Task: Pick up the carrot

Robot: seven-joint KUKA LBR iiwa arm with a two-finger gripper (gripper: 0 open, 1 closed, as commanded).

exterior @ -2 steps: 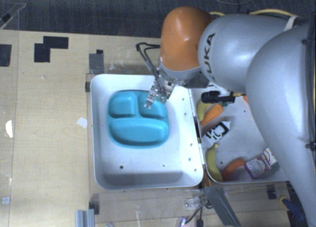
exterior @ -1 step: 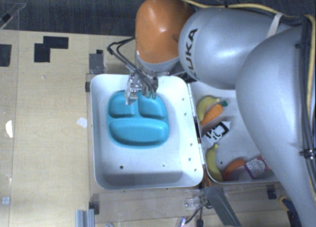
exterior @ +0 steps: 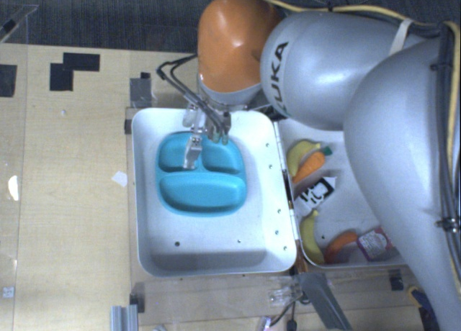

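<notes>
1. Hung over the far part of the blue divided tray (exterior: 202, 186), just under the orange wrist band (exterior: 229, 38): the hand (exterior: 204, 137), metal fingers pointing down at the tray's two small upper compartments.
2. Fingers slightly spread, with nothing pinched between them.
3. Rested inside the left white bin (exterior: 209, 257): the blue tray, near the bin's middle.
4. Lay in the right white bin (exterior: 282, 135), well apart from the hand: the carrot (exterior: 311, 165), orange, tilted, just beside a yellow banana (exterior: 301, 153).
5. Sat nearer the camera than the carrot: a black-and-white card (exterior: 317, 191), a second yellow fruit (exterior: 310, 232), an orange-red item (exterior: 342, 245) and a small purple packet (exterior: 372, 243).
6. Covered much of the right bin: the grey arm (exterior: 389, 128).
</notes>
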